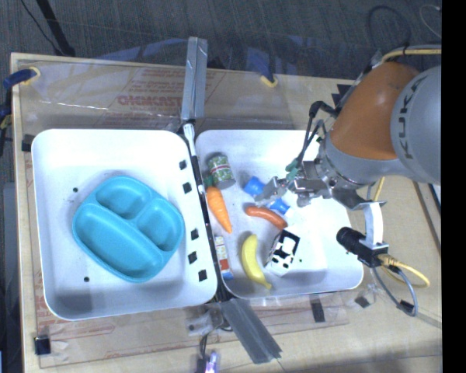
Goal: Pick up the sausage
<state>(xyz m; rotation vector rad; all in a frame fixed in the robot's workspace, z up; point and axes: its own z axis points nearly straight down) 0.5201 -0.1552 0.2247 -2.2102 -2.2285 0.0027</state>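
Hovering over the right bin (pixel 326 274), the gripper (pixel 283 186) sits just above and right of the sausage (pixel 265 215). Sausage lies on the bin floor between carrot (pixel 219 209) and black-and-white cube (pixel 284 250), long axis running left-right, slightly tilted. Fingers appear apart, clamping nothing. Judgement: a short descent toward lower left is needed.

There are two white bins: a left bin (pixel 54 286) and a right bin (pixel 334 270). The left bin holds one blue divided plate (pixel 128 228). The right bin holds one sausage (pixel 265 215), one carrot (pixel 219 209), one banana (pixel 253 260), one green can (pixel 219 169), one black and white cube (pixel 283 251) and two small blue pieces (pixel 254 186).
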